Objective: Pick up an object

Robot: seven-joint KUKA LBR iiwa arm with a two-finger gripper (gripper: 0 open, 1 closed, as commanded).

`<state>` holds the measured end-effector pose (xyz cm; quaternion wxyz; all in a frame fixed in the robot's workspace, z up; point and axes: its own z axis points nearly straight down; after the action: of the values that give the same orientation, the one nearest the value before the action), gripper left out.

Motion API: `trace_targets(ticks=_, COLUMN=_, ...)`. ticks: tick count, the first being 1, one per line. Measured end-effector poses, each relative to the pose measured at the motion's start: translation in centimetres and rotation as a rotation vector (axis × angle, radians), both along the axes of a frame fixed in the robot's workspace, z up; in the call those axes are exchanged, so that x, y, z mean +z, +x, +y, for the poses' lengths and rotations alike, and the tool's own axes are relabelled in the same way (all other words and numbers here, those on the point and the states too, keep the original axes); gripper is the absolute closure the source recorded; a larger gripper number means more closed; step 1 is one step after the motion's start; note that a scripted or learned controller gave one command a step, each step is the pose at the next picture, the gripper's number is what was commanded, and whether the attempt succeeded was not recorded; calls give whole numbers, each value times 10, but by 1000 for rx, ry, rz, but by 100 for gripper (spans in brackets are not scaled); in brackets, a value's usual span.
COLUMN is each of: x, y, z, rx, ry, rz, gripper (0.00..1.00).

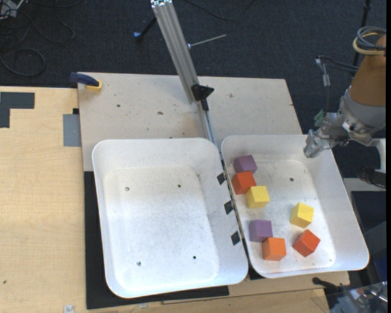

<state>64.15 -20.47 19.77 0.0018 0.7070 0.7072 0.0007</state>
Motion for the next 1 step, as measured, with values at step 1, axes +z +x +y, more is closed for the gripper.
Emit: trace_targets(ticks=1, x=44, y=-4, z=-3, rx=-1, ry=0, rz=0, gripper=100)
